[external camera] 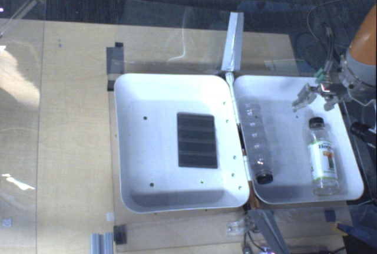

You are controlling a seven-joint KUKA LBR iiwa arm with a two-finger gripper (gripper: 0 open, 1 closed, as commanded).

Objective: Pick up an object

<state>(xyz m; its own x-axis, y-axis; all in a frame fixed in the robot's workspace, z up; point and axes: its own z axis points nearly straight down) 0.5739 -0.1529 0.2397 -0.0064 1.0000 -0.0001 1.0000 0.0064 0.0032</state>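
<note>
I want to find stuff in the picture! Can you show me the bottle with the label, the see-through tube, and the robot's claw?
Labelled bottle (323, 160): camera view, on its white label, mid-body.
See-through tube (256, 142): camera view, on the middle of its clear body.
Claw (315, 99): camera view, midway between its fingertips.

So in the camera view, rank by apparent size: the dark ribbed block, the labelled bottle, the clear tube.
1. dark ribbed block, the largest outline, in the left bin.
2-3. clear tube and labelled bottle, both in the right bin: the tube looks longer, the bottle wider, so they rank about equal.
</note>
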